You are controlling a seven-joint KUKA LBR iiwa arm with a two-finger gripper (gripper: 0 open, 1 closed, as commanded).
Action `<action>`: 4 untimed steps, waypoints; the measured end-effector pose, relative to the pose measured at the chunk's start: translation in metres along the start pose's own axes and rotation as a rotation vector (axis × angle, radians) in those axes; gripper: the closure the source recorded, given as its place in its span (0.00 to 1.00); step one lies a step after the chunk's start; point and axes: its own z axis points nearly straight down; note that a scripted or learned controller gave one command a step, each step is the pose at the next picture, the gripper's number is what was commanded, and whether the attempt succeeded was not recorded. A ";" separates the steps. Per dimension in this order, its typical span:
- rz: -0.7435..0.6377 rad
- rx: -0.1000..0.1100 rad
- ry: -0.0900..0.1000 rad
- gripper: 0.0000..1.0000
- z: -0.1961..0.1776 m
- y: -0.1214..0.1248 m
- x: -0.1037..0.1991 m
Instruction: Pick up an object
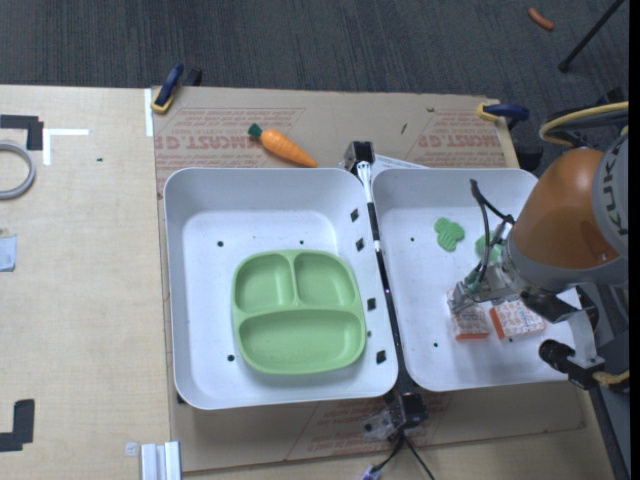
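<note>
Arm (565, 218), nearest: hand (478, 296) low over red-white packet (500, 321) in right bin (420, 358), grip state indiscernible; flat packet could slip.

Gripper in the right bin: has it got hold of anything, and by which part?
Cannot be told. The gripper is down at the orange-and-white packet in the right bin, but the wrist hides any contact.

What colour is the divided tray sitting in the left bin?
Light green, all three compartments alike. The divided tray shows clearly in the camera view, inside the white left bin.
</note>
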 end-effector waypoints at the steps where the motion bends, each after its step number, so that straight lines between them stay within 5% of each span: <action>1: -0.001 0.001 0.000 0.00 0.000 0.000 0.000; 2: -0.355 0.003 0.006 0.00 0.010 -0.010 -0.014; 3: -0.351 -0.004 -0.001 1.00 -0.001 -0.007 -0.016; 4: -0.166 0.012 0.011 1.00 -0.131 0.046 0.031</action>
